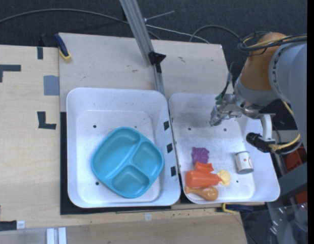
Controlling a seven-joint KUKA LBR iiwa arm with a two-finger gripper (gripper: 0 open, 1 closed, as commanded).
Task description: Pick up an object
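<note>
the toys sit nearest the camera, in the right bin [258, 187], well below the fingers [216, 120]: a glossy tan drumstick-shaped piece [202, 192] against the bin's front wall, an orange moulded plastic piece [201, 177] touching it, a small yellow lump [224, 177] beside that, and a matte purple lump [199, 154] just above. a short white cylinder with a red mark [243, 161] lies apart from the pile, below and to the right of the fingers. the blue divided tray [127, 161], smooth hard plastic with three compartments, rests in the left bin [75, 136], far to the fingers' left.

the fingers hover over bare white bin floor with nothing between them; whether they are apart or together cannot be told at this size.

the likely trouble, as a judgement: the pile is tightly packed, so a descent there could wedge two pieces or push them against the wall; the cylinder could roll away from a glancing touch; closing where the fingers hang now would catch nothing. the desk [106, 60] lies beyond the bins.
</note>
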